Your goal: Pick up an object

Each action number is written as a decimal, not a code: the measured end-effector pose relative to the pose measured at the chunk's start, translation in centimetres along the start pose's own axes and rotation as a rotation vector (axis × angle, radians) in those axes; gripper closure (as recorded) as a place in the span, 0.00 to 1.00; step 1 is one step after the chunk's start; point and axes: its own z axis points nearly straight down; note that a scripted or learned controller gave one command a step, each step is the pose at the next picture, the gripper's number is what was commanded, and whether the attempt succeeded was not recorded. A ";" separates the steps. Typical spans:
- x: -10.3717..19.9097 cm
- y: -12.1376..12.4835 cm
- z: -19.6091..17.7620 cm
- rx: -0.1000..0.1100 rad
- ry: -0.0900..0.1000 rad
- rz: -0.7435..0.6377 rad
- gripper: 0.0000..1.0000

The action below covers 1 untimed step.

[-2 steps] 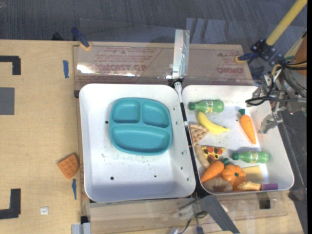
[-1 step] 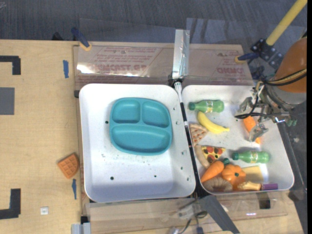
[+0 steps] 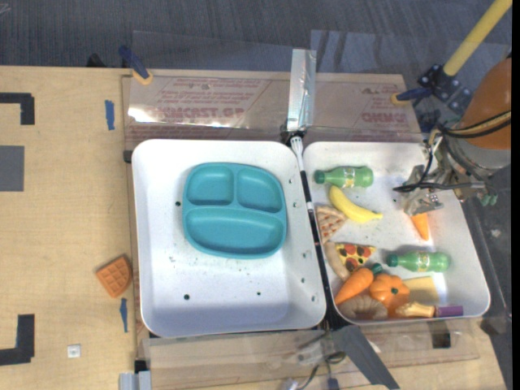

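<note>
The gripper [image 3: 421, 192] is seen low in the right bin [image 3: 479, 279], just above a small carrot [image 3: 421, 224]. Its grip cannot be told. Nothing is seen lifted; the carrot lies on the bin floor, so the pick is judged undone.

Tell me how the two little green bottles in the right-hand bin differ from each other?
The upper green bottle lies near the bin's far left corner, beside the banana; the lower green bottle lies nearer the front, just above the crowded pile of toy food. The upper bottle has a yellow band around its middle; the lower bottle's band looks paler. Both lie on their sides, pointing across the bin, and look about the same size.
</note>
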 end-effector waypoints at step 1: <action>0.0 0.0 0.1 -0.001 0.002 0.000 0.00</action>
